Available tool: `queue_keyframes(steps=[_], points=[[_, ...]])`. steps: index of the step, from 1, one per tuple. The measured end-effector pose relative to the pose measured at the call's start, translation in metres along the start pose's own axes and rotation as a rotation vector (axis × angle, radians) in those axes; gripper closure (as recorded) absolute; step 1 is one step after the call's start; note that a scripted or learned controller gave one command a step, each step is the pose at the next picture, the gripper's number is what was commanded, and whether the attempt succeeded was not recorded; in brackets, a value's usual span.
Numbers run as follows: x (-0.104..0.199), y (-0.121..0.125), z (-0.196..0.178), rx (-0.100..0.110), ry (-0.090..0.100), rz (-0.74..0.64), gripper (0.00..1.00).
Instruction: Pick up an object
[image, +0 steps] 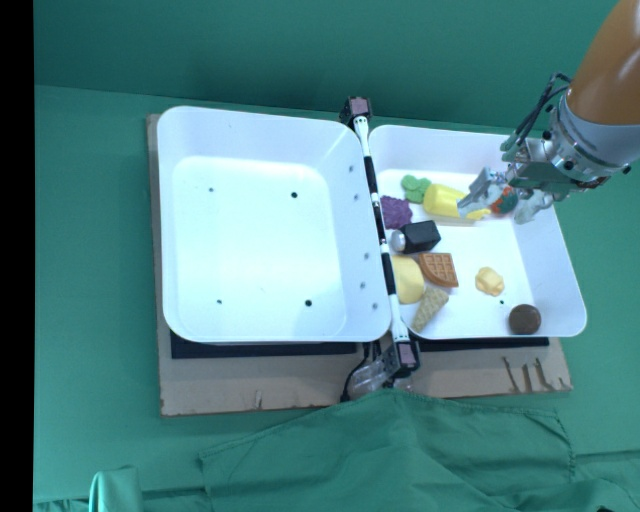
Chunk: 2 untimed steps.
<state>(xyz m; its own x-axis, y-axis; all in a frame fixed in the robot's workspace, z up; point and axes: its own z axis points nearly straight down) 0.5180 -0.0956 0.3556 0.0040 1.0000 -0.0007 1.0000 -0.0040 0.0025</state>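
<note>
The gripper (484, 195), fingers apart and holding nothing, should lower straight onto the yellow piece (441, 200) near the right bin's (560, 275) far edge.

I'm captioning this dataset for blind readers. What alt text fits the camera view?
A robot arm reaches from the right, its tool low over a yellow toy in the right bin, which holds small toy foods. The left bin sits beside it on a green bench.

glossy white plastic bins (260, 140); matt green cloth (90, 250); rough cardboard (250, 398).
</note>
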Motion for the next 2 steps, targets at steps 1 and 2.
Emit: queue_keyframes(steps=[1,2], points=[[-0.042,0.062,0.072,0.0,-0.003,0.002,0.0],[-0.071,0.065,0.17,0.001,-0.002,0.003,0.0]])
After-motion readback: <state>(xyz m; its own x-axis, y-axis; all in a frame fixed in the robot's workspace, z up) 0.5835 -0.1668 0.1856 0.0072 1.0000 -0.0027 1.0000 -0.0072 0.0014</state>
